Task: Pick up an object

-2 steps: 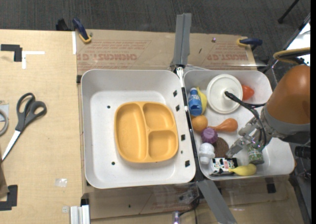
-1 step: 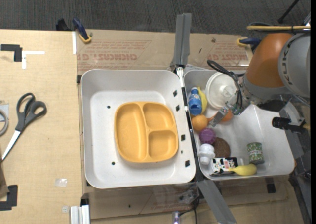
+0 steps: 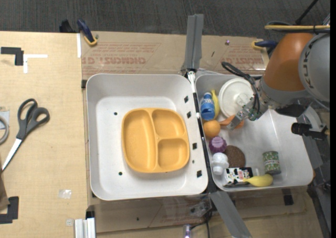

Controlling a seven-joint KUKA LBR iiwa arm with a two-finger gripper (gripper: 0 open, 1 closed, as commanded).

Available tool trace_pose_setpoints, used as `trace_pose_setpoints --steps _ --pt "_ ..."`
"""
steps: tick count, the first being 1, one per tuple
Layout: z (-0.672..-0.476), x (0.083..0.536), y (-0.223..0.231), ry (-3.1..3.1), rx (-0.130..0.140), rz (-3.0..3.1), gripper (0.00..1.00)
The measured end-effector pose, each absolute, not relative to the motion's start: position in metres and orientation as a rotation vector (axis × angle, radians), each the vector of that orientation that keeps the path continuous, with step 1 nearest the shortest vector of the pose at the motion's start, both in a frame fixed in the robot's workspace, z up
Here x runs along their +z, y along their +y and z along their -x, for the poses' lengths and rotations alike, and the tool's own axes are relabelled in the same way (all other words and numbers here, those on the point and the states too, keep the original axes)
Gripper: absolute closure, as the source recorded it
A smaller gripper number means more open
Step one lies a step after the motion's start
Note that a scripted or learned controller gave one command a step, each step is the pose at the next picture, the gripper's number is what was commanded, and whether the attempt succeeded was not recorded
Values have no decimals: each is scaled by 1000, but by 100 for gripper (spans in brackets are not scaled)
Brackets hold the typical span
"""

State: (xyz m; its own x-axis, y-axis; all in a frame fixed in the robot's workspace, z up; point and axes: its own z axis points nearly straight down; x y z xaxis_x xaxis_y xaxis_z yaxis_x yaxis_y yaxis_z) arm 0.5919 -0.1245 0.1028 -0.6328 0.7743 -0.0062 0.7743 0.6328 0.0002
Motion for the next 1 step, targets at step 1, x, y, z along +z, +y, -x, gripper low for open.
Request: trace_pose_setpoints --steps 1 --pt "-610 231 -72 2769 -1 -1479 100"
